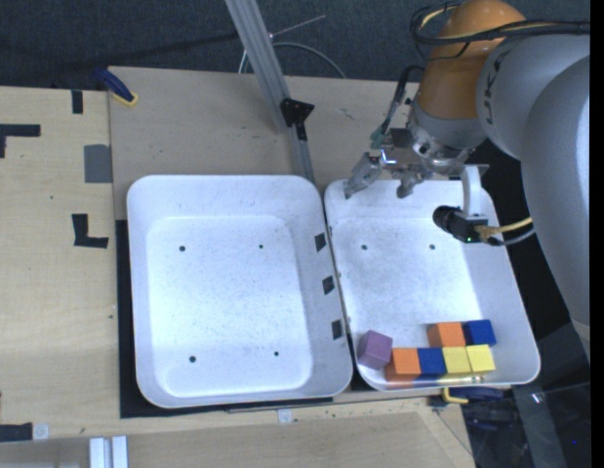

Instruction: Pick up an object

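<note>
My gripper (382, 183) hangs above the far edge of the right bin (419, 261), its two fingers spread apart with nothing between them. Several small blocks lie at that bin's near edge, well away from the gripper: a purple block (377, 347), an orange block (406, 361), a blue block (431, 361), two yellow blocks (458, 360), another orange block (445, 335) and another blue block (478, 332).
The left bin (223, 291) lies beside the right one, the two touching along a shared rim. A slanted metal pole (267, 61) with a black clamp runs down to the bins' far side. Tape marks dot the bench on the left.
</note>
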### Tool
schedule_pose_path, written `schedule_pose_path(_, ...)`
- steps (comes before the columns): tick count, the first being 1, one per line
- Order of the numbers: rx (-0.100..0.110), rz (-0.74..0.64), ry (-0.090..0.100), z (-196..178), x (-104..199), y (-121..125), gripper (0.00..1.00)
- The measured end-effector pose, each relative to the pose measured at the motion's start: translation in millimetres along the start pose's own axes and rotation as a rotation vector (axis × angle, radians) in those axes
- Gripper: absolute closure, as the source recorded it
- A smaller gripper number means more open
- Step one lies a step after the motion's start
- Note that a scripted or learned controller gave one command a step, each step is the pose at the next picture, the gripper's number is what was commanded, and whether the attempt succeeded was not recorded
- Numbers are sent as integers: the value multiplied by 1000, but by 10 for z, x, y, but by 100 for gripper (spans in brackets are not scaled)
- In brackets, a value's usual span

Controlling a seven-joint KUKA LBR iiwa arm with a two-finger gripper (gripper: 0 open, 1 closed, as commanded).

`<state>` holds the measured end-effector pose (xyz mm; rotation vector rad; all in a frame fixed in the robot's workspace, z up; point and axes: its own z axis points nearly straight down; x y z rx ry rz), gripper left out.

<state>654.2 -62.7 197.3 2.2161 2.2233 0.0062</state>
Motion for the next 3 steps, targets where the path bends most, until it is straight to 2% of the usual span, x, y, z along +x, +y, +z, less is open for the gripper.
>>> schedule_pose_path(1, 8, 1, -1, 57, 128, -153, 0)
schedule_pose_path(2, 4, -2, 0, 58, 479, 68, 0)
schedule_pose_path(3, 10, 0, -1, 56, 800, -392, 0)
